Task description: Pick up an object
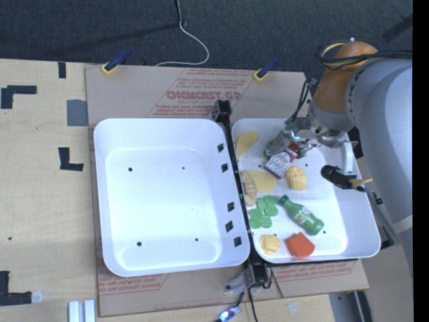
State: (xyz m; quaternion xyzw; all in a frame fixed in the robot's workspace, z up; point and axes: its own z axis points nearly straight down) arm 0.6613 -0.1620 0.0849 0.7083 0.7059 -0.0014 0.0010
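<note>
Gripper (289, 141): hanging low over the upper middle of the right bin (358, 243), wrist descending from the frame's right. Whether it is released or clenched cannot be told from this slant, nor whether anything is in its grasp.

Small wrapped packet (280, 162), white with red print: lying directly under the tool, apparently touching or nearly touching it. Judged the likeliest target. Looking light, thin and crinkly; probably slippery and yielding, best taken across its short width.

Yellow corn-like toy (295, 177): sitting just beside the packet, toward the lower right. Looking rigid and light, bumpy enough to grip.

Pale yellow piece (247, 141): resting at the bin's upper left corner.

Green bottle (301, 215): lying tilted in the lower middle; smooth, likely to roll.

Green leafy toy (265, 210), orange-red block (300, 245), small yellow lump (270, 244): clustering along the bin's lower part.

Left bin (110, 180): sitting beside the right one, rims touching.
</note>
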